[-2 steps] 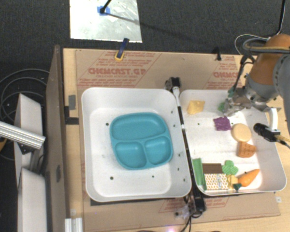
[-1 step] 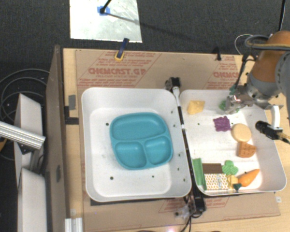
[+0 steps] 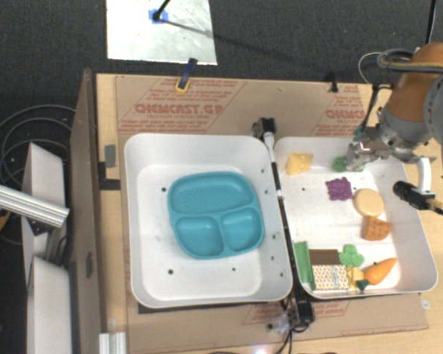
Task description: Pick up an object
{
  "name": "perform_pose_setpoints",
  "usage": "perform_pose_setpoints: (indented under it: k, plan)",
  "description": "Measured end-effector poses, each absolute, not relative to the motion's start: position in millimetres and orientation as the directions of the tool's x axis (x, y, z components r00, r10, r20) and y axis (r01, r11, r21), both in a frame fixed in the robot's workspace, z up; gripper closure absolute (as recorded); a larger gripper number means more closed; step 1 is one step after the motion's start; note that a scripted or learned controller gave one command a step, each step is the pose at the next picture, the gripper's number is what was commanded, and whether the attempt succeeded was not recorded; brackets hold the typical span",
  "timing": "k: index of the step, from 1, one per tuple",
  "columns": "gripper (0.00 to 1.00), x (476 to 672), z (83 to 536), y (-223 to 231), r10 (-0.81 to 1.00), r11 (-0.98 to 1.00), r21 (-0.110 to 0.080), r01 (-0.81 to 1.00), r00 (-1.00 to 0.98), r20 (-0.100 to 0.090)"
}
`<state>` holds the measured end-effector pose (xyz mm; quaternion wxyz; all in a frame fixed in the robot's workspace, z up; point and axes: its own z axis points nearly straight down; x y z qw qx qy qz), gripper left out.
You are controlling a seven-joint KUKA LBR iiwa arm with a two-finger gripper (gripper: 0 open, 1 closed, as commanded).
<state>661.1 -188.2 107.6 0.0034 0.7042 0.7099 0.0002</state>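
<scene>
Hovering at the right bin point(image 3: 427, 260) far rim, the tool point(image 3: 356, 155) nears a green piece point(image 3: 340, 164).

A bench point(image 3: 207, 105) topped with printed brown board carries two shallow white bins. The left bin point(image 3: 144, 198) lies touching the right bin point(image 3: 417, 260) along one shared edge, and a yellow clamp point(image 3: 183, 83) sits behind the left bin at the board's far edge.

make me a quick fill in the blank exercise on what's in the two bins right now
1. The teal divided plate lies in the ____ bin.
2. The carrot lies in the right bin's ____ corner, the one closest to the camera.
3. The purple grapes lie between the yellow cheese wedge and the ____ bread roll.

Missing words: left; near right; tan
</scene>
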Motion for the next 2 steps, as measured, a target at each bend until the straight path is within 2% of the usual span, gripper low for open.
perform_pose_setpoints:
  k: [1,2]
  plan:
    - [0.0,660.9,107.2,-188.3,1.0,0.009,0.004,1.0,-0.009,-0.005]
    - [0.0,640.0,83.6,-145.3,1.0,0.005,-0.001,1.0,-0.005,0.0]
